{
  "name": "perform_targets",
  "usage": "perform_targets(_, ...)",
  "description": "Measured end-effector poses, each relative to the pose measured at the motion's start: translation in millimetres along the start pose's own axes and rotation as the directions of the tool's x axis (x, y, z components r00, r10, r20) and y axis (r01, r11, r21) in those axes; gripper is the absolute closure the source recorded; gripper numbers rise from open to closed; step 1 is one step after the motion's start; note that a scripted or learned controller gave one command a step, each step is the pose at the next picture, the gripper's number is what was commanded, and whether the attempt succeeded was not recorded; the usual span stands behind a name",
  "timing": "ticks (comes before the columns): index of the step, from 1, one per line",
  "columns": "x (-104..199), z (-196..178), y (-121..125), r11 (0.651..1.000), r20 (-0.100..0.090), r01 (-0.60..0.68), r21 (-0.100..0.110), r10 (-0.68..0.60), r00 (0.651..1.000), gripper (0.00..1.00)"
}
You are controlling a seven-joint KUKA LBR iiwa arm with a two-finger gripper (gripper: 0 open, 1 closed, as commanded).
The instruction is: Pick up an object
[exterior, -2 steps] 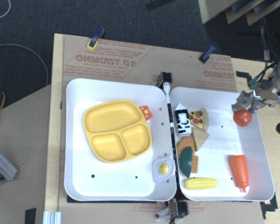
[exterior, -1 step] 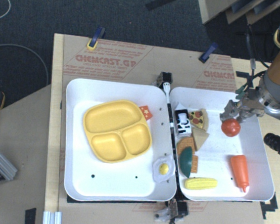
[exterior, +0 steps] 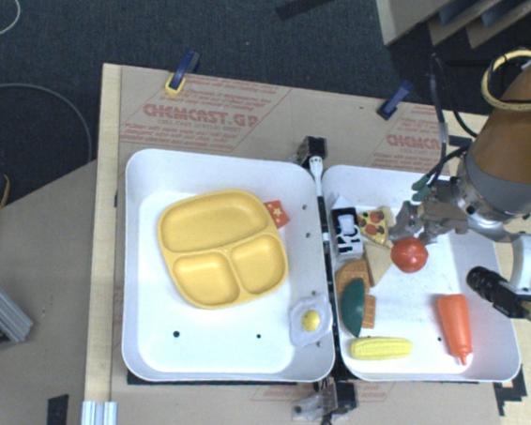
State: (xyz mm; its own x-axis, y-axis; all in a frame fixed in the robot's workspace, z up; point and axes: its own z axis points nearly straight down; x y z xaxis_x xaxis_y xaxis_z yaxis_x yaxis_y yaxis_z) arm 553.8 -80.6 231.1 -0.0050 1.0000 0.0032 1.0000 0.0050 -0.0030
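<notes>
Two white bins sit side by side on the bench. Left bin (exterior: 137, 269) holds a yellow tray (exterior: 221, 247) with three compartments, lying tilted near the middle. A small red piece (exterior: 277, 215) touches the tray's upper right corner. An egg (exterior: 309, 319), white with a yellow yolk, lies in the bin's lower right corner.

Right bin (exterior: 505, 359) is crowded along its left side: a pizza slice (exterior: 375, 224) near the top, a dark green piece (exterior: 354, 304) below it, and corn (exterior: 380, 347) lying flat near the front wall. A tomato (exterior: 410, 254) sits just under the gripper (exterior: 418, 229), seemingly touching the fingertips; whether the fingers are closed on it I cannot tell. A carrot (exterior: 455, 327) lies to the right, well apart from the tomato, pointing toward the front.

The arm (exterior: 518, 139) reaches in from the right, above the right bin.
</notes>
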Motion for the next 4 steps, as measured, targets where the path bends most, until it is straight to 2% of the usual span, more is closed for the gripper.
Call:
perform_targets(1, 45.5, 10.2, -28.4, 1.000, 0.000, 0.000, 0.001, 0.000, 1.000, 1.00)
perform_targets(2, 70.5, 0.3, -66.6, 1.000, 0.001, -0.002, 0.001, 0.002, 1.000, 1.00)
perform_targets(3, 76.4, -1.8, -65.3, 1.000, 0.002, -0.004, -0.004, 0.004, 1.000, 1.00)
perform_targets(4, 76.7, -2.2, -74.0, 1.000, 0.001, -0.005, 0.000, 0.005, 1.000, 1.00)
